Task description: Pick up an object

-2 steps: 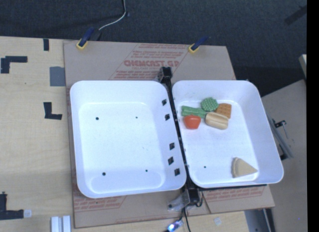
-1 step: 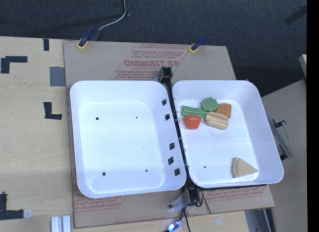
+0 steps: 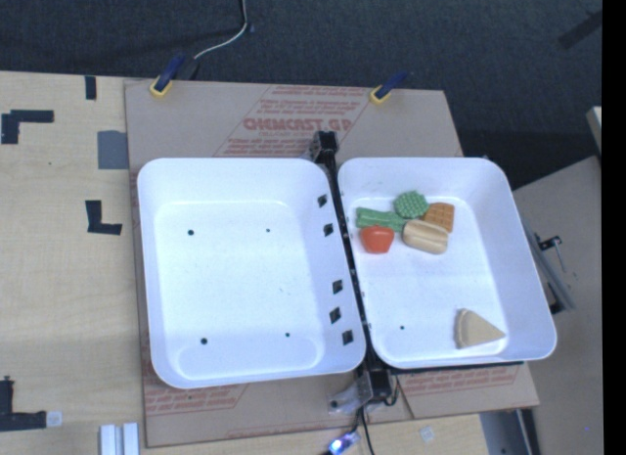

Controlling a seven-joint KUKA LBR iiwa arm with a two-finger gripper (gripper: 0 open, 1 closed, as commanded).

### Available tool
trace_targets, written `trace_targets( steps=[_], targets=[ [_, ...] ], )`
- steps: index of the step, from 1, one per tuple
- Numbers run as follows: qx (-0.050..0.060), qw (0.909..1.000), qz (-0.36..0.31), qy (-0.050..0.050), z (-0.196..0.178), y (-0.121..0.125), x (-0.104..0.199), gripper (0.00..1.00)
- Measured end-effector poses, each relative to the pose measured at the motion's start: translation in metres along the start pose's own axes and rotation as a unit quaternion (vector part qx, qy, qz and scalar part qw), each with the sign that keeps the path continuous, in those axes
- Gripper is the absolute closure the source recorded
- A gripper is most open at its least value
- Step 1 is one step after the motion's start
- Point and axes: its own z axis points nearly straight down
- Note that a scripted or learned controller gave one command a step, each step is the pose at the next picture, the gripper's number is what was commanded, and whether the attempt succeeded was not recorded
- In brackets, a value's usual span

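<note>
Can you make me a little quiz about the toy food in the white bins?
1. True or false: the tan wedge lies apart from the other food, near the bottom corner of the right bin.
2. Which thing touches the red tomato? A) the tan wedge B) the green stalk C) the yellow clamp
3. Fill in: the bread roll lies just below the orange waffle piece and the ______ bumpy round piece.

Key: 1 true; 2 B; 3 green.
</note>
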Motion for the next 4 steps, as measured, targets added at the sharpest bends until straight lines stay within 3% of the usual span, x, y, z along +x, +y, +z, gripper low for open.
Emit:
trace_targets(
  steps=[3, 4],
  targets=[
    [-0.002, 1.0, 0.0, -0.002, -0.03, 0.002, 0.0, 1.0],
    [0.004, 1.0, 0.002, 0.003, 0.01, -0.003, -0.001, 1.0]
  ],
)
